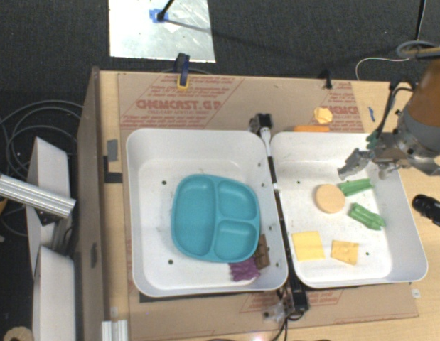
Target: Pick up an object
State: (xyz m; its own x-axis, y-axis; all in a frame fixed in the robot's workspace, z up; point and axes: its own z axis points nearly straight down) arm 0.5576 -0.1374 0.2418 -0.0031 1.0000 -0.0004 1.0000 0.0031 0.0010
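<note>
Right bin [404, 222]: fingers [352, 163] spread apart, holding nothing, above round tan disc [330, 198].

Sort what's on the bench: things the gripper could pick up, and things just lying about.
For the pick:
gripper
round tan piece
two green pieces
yellow square
orange cheese wedge

Lying about:
teal divided plate
purple piece
brown piece
left bin
right bin
</note>
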